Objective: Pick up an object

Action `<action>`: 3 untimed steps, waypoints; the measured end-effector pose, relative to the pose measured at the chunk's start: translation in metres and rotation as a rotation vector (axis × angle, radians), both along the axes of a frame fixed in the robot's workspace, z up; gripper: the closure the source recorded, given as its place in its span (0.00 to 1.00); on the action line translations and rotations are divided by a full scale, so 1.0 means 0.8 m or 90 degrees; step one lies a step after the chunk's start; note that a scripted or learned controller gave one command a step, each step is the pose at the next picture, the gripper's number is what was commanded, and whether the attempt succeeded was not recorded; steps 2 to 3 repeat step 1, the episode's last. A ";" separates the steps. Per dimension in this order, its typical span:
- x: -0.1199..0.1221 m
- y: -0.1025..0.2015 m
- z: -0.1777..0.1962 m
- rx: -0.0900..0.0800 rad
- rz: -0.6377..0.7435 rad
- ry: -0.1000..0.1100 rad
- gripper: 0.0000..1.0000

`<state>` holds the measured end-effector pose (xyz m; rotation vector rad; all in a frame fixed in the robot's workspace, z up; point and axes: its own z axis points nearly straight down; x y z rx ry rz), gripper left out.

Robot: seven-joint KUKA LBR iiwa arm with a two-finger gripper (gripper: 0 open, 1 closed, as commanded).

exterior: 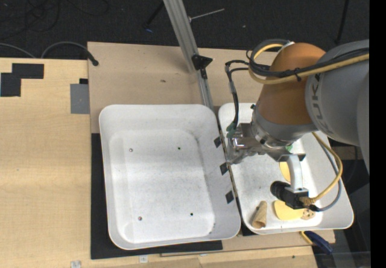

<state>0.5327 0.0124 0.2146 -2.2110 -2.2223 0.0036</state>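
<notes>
**Two small things in the right bin, both well clear of the gripper**

Two loose pieces lie in the right bin (256, 183), both close to its near wall. The first is a tan cone (259, 215): short and stubby, with its narrow end pointing toward the bin's far side and its wider end nearly at the near rim. It sits left of the middle of that wall. The second is a yellow piece (283, 212), flat and pale, rounded along its lower edge. It lies just to the right of the cone, with a thin strip of white bin floor showing between them. Its upper right part is covered by the robot's own hardware, so its full outline cannot be made out.

The gripper (239, 142) hangs over the right bin's left wall, about halfway along it. This puts it above the black clips that line the wall. Both pieces lie toward the near wall from the gripper, with bare floor in between, and neither touches it. Nothing can be seen in its grasp. Whether it is open or closed cannot be told, because the arm's orange band and grey body cover the bin's far half and hide the tip from above.
</notes>
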 end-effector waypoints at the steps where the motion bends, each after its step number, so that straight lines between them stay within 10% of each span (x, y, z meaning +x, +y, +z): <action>1: -0.011 0.067 0.016 0.000 0.000 -0.002 1.00; 3: -0.011 0.067 0.016 0.000 0.000 -0.002 1.00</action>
